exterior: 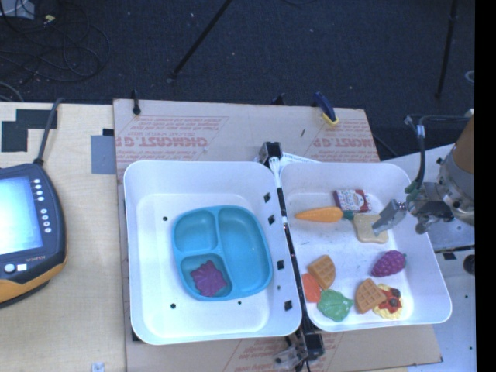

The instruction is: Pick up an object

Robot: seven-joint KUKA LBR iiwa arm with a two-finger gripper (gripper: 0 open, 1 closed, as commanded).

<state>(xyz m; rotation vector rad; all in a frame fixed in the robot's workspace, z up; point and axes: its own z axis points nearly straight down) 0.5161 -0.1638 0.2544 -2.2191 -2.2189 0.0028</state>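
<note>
One finger (385, 222) is clearly readable, a grey prong slanting down-left onto the right edge of the beige bread slice (370, 229). Gripper (403, 217) reaches in over the right bin's (434, 316) right wall, and a second dark part sits further right near that wall. The gap looks wide, with nothing between the fingers, so nothing is held.

Landmark = bread slice, everything below is relative to it:
- ketchup packet (353, 200) just above-left, near touching
- carrot (320, 215) left, tip almost at the slice
- purple grapes (388, 263) below-right, apart
- waffle piece (322, 270) below-left
- orange-red piece (311, 287) and green lettuce-like piece (334, 305) further below-left
- waffle with fruit topping (377, 297) well below
- left bin (147, 192) far left, holds a blue divided tray (232, 231) with a purple lump (207, 277) in its lower-left compartment

Likely target: the bread slice, lying flat on the bin floor.

Risks, my read:
1. Slice is thin and flat, so the fingers may close above it or skid over the top and come up with nothing.
2. Only one finger is over the slice, at its edge. Closing from here could push it left into the carrot or ketchup packet instead of pinching it.
3. The crowded neighbours raise the odds of a double grab or a nudged pile.
4. The wrist is close to the bin's right wall, so descending risks clipping the rim and shifting the bin on the surface (70, 130).

Depth is hard to judge from this slanted view; can't confirm whether the finger touches the slice or hovers over it.
</note>
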